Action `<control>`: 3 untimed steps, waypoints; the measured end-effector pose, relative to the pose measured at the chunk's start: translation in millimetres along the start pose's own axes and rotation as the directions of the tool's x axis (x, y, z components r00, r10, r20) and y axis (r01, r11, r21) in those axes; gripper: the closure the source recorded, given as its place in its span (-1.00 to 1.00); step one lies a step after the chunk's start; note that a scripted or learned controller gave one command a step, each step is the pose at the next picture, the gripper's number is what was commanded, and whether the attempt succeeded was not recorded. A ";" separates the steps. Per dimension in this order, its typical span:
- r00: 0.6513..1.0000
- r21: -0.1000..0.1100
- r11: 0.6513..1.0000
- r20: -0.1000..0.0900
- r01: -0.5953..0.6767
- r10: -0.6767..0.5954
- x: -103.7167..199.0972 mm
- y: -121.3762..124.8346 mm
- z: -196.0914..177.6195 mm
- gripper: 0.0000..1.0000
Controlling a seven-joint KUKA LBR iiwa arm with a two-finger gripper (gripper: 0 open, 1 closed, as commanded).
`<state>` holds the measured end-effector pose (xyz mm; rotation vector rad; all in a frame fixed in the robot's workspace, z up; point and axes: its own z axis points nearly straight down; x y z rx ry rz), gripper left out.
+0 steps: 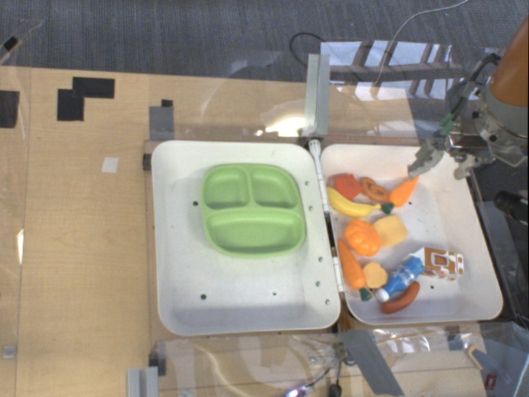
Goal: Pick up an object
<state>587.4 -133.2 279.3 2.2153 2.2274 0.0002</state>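
Your gripper (442, 157) hangs with fingers spread wide, gripping nothing, at two o'clock in the right bin (483, 246); approach step; the toy carrot (402, 192) lies just beside, at seven o'clock; descend and close.

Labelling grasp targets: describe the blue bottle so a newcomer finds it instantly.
Start at the right-hand shallow white bin, the one crowded with toy food, and go to its near edge. There the small blue plastic bottle with a white cap lies on its side, just above a brown sausage and left of a brown-and-white box. It is the sole blue item in the pile.
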 end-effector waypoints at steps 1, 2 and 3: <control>1.000 0.000 1.000 0.000 0.000 0.000 0.0 0.0 0.0 -1.00; 0.971 0.000 0.971 -0.001 0.240 -0.240 0.9 25.9 153.4 -1.00; 0.962 -0.014 0.962 0.002 0.274 -0.274 -32.8 85.5 182.4 -1.00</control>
